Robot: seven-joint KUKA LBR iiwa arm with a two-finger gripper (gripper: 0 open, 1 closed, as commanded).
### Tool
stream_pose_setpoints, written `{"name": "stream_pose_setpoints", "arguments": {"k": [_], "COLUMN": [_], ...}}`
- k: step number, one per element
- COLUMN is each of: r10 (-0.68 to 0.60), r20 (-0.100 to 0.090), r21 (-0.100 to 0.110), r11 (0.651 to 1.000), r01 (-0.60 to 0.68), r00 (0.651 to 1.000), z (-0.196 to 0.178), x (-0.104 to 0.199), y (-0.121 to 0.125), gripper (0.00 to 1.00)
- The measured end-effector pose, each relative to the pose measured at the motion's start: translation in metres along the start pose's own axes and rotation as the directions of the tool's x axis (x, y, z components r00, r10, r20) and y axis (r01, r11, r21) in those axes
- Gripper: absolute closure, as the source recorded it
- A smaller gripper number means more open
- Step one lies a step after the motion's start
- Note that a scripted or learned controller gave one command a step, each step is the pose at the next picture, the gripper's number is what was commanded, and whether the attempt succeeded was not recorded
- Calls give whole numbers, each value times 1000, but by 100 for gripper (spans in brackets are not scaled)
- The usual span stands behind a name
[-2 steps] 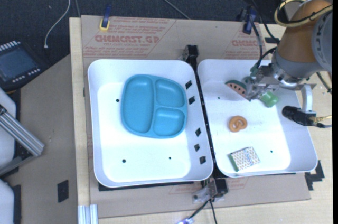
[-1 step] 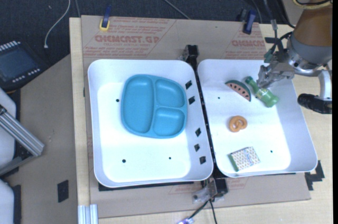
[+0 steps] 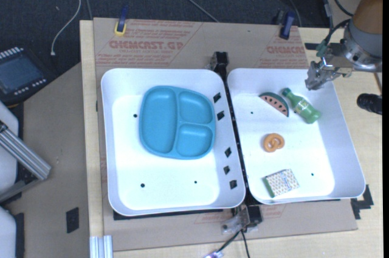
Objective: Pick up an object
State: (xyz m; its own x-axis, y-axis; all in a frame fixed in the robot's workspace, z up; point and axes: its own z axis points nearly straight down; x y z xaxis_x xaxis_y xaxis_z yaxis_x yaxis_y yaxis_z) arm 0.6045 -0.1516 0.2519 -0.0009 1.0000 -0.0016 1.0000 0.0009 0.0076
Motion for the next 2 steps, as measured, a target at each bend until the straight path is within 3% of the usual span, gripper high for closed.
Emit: {"name": "stream_pose_setpoints", "arguments": {"k": [2], "r10": [-5], "r20": [-5], "r21": [9], "r11": [1000], "r01": [5], "r00": [1000], "z": [-4], "x": [102], "y": [-10], "gripper": [100]}}
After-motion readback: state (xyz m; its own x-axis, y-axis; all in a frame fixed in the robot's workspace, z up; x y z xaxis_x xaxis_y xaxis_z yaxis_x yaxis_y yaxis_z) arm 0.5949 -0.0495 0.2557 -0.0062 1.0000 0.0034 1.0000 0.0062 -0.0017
